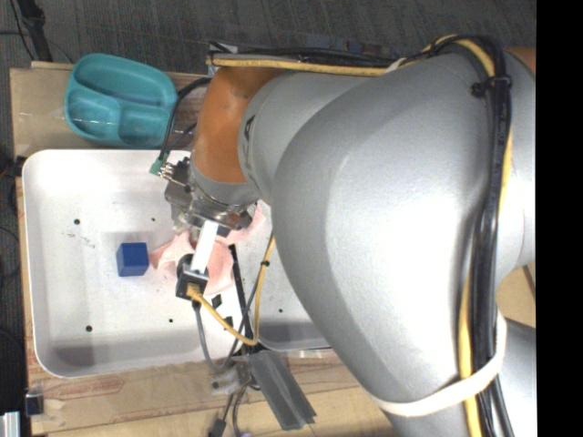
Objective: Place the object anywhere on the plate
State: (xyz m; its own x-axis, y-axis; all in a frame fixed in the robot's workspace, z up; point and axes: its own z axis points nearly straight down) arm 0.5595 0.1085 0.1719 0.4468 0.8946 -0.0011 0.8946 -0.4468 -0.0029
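Camera view: grey arm covers the right side, its wrist over the white bin. Teal dish sits outside the bin at 11 o'clock. Pink plate lies partly under the gripper, whose opening I cannot tell. Blue cube rests on the bin floor, just beside the plate at its 9 o'clock.

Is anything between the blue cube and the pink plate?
Nothing visible. The cube lies on the bin floor just left of the plate edge; the arm covers most of the plate.
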